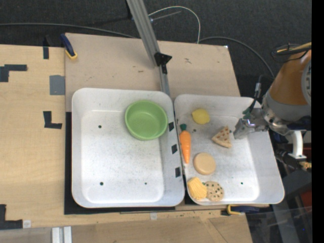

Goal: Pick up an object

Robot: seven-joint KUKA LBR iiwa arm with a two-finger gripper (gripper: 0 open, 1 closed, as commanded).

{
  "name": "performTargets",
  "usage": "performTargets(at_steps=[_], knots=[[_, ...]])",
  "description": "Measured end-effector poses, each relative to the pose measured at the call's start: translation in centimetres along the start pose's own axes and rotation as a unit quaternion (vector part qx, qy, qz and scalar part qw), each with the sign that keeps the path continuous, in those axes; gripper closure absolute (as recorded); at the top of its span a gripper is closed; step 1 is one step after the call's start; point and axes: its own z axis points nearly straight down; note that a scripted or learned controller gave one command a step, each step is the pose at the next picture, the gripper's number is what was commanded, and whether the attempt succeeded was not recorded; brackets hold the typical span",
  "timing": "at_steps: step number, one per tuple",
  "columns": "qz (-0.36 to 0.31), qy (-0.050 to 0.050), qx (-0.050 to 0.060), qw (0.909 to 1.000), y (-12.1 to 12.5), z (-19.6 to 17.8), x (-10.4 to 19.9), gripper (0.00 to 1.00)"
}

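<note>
Gripper (238, 130) hovers in the right bin (263, 184) beside the wedge-shaped piece (221, 136), near the bench's right edge; finger state cannot be told. Risk: off-centre closure pushes the wedge aside.

Arm (291, 92) comes in from the right side, grey body with the orange band showing broad and rounded above the wrist. Wrist is bent downward and toward the left, so the tool end leads the rest of the arm. Gripper (238, 131) sits low at the far left end of the arm, dark grey metal, tipped at a slant rather than hanging straight down. The fingers point down and to the left, close together at the tips; from here cannot make out whether anything sits between them. Thin cables run along the wrist housing behind the gripper.
</note>
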Motion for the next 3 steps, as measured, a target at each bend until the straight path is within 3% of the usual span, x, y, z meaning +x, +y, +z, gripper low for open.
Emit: performTargets(at_steps=[2,3], knots=[[0.0,0.0,-0.001,1.0,0.1,-10.0,-0.9,1.0],[-0.002,0.001,0.001,1.0,1.4,-9.7,3.6,1.0]])
